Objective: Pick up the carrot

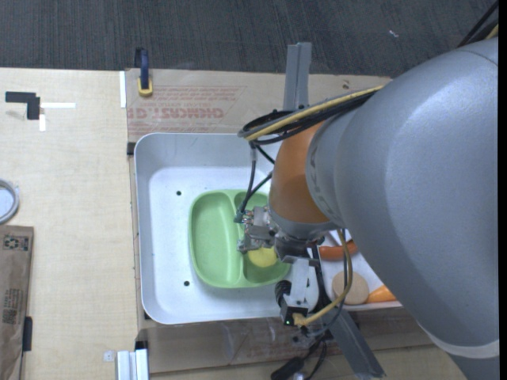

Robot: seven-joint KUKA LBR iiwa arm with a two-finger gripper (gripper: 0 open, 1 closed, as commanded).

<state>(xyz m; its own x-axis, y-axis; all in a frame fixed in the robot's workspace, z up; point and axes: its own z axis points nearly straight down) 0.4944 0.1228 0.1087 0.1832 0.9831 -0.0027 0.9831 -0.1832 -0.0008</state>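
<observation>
A slim orange carrot point(339, 252) peeks out from under the arm, just right of the green dish; most of it is hidden. My gripper point(257, 240) hangs over the right compartment of the green divided dish point(212, 236), directly above a yellow round fruit point(260, 256). The gripper sits to the left of the carrot, and the wrist and cables cover its tips.
The green dish lies in the left white bin point(158, 212). A tan oval object point(356, 290) and another orange piece point(382, 294) lie near the front, right of the dish. The bulky grey arm point(412, 196) covers the right bin. A roll of tape point(5, 203) lies on the bench at far left.
</observation>
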